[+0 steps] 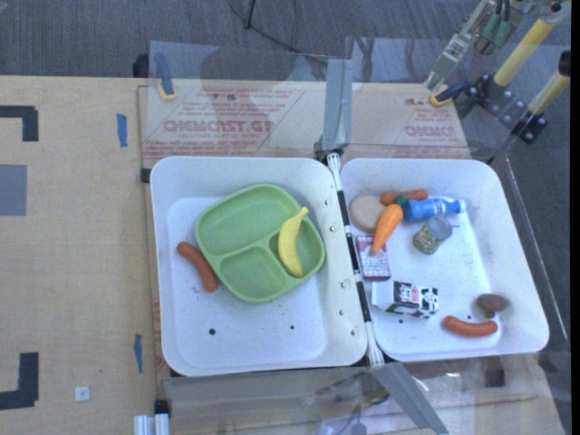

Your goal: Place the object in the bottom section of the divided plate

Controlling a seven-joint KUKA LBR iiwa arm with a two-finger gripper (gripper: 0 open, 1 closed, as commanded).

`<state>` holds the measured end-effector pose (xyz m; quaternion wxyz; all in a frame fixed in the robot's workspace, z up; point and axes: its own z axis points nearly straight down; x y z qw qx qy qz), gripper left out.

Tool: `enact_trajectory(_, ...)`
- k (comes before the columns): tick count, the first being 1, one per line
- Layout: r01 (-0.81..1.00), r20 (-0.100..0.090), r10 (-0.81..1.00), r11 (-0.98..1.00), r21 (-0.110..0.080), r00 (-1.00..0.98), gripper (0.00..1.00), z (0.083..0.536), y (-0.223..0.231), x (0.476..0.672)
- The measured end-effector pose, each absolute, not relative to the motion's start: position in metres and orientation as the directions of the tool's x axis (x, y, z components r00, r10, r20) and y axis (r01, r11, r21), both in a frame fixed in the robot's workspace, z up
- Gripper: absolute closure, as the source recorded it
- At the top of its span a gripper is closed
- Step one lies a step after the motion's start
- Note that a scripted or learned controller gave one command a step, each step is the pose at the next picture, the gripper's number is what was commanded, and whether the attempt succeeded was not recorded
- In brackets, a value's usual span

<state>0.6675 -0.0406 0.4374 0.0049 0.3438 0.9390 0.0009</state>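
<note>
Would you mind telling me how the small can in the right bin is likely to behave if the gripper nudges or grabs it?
The can lies tilted on its side, so a nudge would probably roll it. Its curved wall may slip between fingers. It looks rigid.

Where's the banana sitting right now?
In the camera view the banana lies in the left bin, on the right-hand side of the green divided plate, curving along its rim, with a sausage on the bin floor off the plate's left edge.
</note>
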Motion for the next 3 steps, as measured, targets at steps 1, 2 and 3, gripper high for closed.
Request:
enact_trajectory(1,0.662,-0.005,0.662,0.749,0.003,-0.749,1.00,0.437,-0.116,0.640)
enact_trajectory(2,0.677,-0.009,0.677,0.736,0.003,-0.736,1.00,0.437,-0.225,0.652)
enact_trajectory(3,0.633,-0.005,0.633,0.774,0.001,-0.774,1.00,0.420,-0.221,0.656)
